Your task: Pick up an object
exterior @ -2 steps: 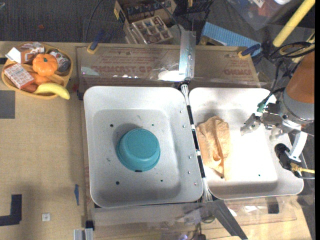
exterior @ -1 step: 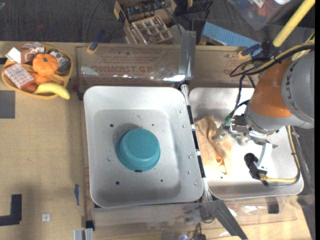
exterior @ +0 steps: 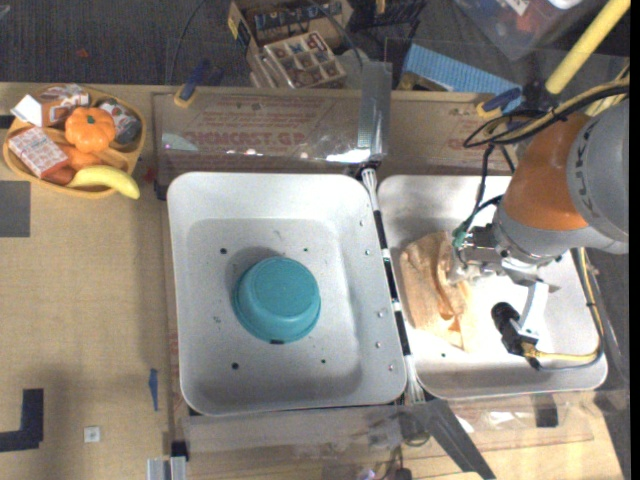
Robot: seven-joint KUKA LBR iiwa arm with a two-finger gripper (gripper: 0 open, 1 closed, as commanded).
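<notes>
A wooden bench [exterior: 70, 298] stands on dark floor [exterior: 100, 18] strewn with boxes [exterior: 295, 38].

- A basket [exterior: 20, 158] sits at the far left corner of the desk [exterior: 80, 318], holding an orange pumpkin [exterior: 90, 128], a yellow banana [exterior: 105, 179] and small printed packets [exterior: 38, 151].
- A flattened cardboard sheet [exterior: 260, 128] lies behind the left bin.
- Open boxes of small parts [exterior: 295, 38] stand on the floor beyond the desk.
- A blue corrugated pad [exterior: 450, 68] lies on the floor nearby.
</notes>
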